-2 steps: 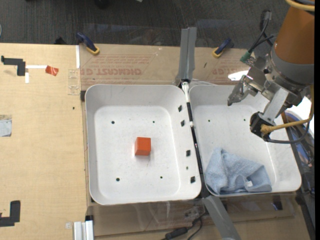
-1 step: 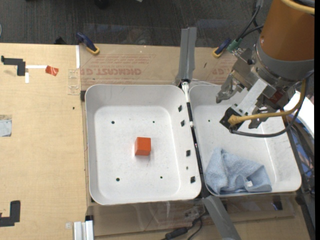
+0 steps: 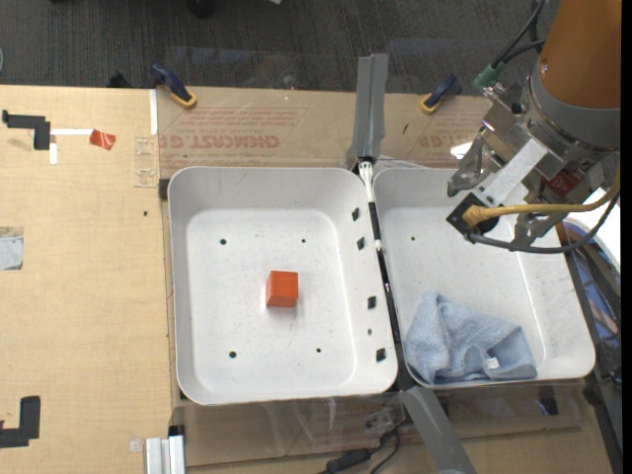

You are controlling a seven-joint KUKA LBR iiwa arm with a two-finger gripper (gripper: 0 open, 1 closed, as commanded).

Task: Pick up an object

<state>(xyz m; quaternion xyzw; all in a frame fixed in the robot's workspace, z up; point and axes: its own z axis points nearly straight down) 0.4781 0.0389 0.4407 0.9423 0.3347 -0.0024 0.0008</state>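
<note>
Towel (image 3: 466, 340) lies near gripper (image 3: 526, 225), its opening unclear; orange cube (image 3: 282, 289) in neighbouring bin (image 3: 212, 304).

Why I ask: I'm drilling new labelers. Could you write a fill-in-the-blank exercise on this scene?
1. The cube lies in the view's ___ bin.
2. The towel is pale ___.
3. The gripper hangs over the other bin, which holds the ___.

Missing words: left; blue; towel.
</note>
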